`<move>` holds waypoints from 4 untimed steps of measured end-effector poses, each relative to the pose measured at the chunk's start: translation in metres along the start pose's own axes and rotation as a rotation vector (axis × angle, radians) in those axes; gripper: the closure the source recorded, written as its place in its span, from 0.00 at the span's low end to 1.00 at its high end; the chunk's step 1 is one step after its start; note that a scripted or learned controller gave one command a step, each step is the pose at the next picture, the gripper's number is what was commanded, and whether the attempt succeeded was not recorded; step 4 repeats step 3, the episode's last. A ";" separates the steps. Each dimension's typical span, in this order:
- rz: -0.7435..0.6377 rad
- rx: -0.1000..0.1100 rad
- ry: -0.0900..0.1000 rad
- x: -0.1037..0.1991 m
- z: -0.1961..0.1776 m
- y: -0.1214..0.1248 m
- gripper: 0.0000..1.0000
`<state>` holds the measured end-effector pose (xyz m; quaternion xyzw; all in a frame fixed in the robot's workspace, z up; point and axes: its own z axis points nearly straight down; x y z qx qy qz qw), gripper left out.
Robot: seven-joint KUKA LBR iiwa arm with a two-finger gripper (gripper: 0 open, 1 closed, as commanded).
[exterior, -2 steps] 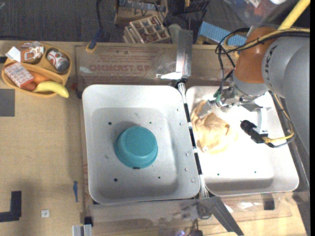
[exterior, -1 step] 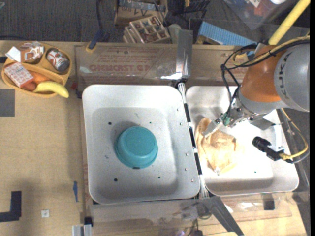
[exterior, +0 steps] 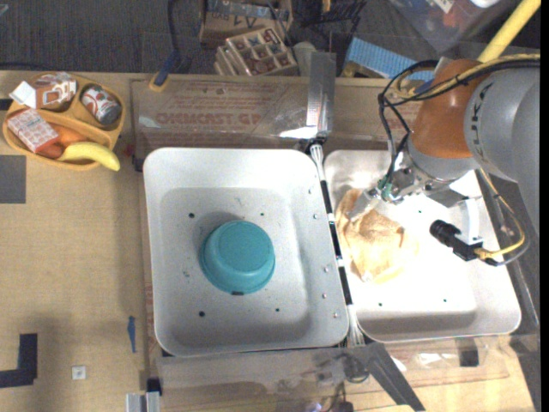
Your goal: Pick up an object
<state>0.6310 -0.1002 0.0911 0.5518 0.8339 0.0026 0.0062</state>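
**Arm low over the right bin, above a crumpled tan object**

One crumpled tan object point(exterior: 371, 240), like a wad of paper or a bag, lies in the right bin point(exterior: 446, 312), against that bin's left wall. The end effector point(exterior: 390, 187) sits at the far upper edge of this wad, touching or just above it; whether it is open or closed, and whether it has hold of anything, cannot be told from this angle. The grey arm point(exterior: 506, 118) with its orange band point(exterior: 442, 114) comes in from the right, with black and yellow cables point(exterior: 463, 239) looping around the wrist and down over the right bin.

One teal bowl point(exterior: 238, 257) lies upside down near the middle of the left bin point(exterior: 171, 187), well apart from the end effector. The two white bins stand side by side, their rims meeting at a central seam.

On the far side of the bins a clear sheet point(exterior: 223, 114) covers a board bearing faint reddish lettering, too blurred to read. At the far left of the bench point(exterior: 69, 264) a yellow tray point(exterior: 60, 123) holds toy food: one banana point(exterior: 90, 154), a printed box, and two round items, their labels illegible. Beyond the bench, on the floor, lie a wooden rack point(exterior: 253, 50) and a blue pad point(exterior: 377, 58). A yellow pole point(exterior: 515, 20) slants across the far right corner.
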 end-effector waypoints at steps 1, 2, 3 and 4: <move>-0.004 -0.001 0.002 0.009 0.000 -0.033 0.00; 0.103 0.002 0.000 -0.014 0.001 0.030 0.00; 0.026 0.002 0.003 -0.006 0.000 -0.042 0.00; 0.026 0.002 0.003 -0.006 0.000 -0.042 0.00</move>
